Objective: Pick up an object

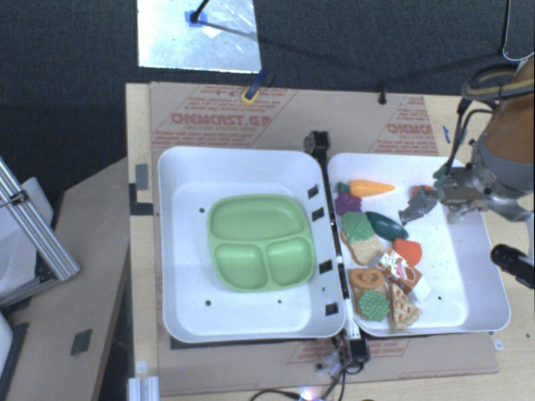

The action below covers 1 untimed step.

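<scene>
The desk (209, 111) is carrying two shallow white bins side by side, and the arm (510, 132) is reaching in from the right over the right bin (476, 282). The left bin (180, 249) is holding a green divided plate (257, 242), while the right bin is holding a heap of toy food along its left wall. The gripper (415, 209) is hanging over the upper middle of the right bin, its fingers spread apart with nothing between them, tips slanting down and to the left. The nearest pieces are lying to the left of and below those tips: a dark green oval piece (385, 224) is sitting just beside them, down and to the left, its long axis running from upper left to lower right. A toy carrot (370, 188) is lying up and to the left of the tips, its long axis nearly level across the view, orange tip pointing right toward the gripper and leafy end pointing left. An orange-red wedge (407, 251) is resting just below. The dark oval seems the likeliest target; closing across its short width would probably call for a short drop leftward.
</scene>
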### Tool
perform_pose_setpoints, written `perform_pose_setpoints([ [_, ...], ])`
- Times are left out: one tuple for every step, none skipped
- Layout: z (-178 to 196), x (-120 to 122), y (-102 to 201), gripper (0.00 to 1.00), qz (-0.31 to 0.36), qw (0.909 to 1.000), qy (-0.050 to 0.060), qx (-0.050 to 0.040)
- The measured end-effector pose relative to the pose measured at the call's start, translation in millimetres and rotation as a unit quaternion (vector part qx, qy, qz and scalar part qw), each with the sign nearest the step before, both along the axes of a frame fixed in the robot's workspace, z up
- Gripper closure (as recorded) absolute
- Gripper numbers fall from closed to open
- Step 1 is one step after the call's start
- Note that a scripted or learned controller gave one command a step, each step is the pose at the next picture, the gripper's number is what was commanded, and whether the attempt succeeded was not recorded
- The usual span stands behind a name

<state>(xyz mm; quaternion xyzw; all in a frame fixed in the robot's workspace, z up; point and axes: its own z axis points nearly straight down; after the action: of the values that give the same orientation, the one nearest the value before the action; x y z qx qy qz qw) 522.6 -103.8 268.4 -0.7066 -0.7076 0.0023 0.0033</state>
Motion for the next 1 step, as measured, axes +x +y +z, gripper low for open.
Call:
perform_pose_setpoints([
  [4.5, 1.8, 0.1, 0.0, 0.001, 1.0, -0.005, -0.0008],
])
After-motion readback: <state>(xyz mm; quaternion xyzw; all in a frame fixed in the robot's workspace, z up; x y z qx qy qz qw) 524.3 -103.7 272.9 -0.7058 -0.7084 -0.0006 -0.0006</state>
